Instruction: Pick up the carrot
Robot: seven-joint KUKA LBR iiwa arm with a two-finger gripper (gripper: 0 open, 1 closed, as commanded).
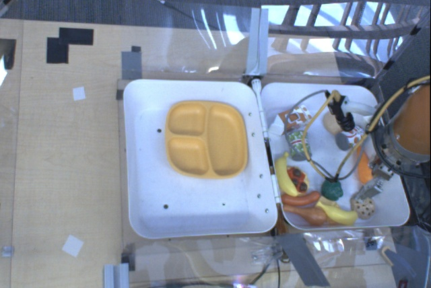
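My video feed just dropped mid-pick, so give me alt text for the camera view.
The arm reaches in from the right over the right bin, its gripper low beside the orange carrot. That bin also holds a banana, sausages, a die and other toys. The left bin holds a yellow divided plate.

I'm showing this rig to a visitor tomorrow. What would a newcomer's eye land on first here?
First, the yellow divided plate, alone in the middle of the left bin. Next, the crowded right bin: bananas and a sausage along its near-left side, a die near the front, and a carrot at its right side. The grey arm leans in from the right, beside the carrot.
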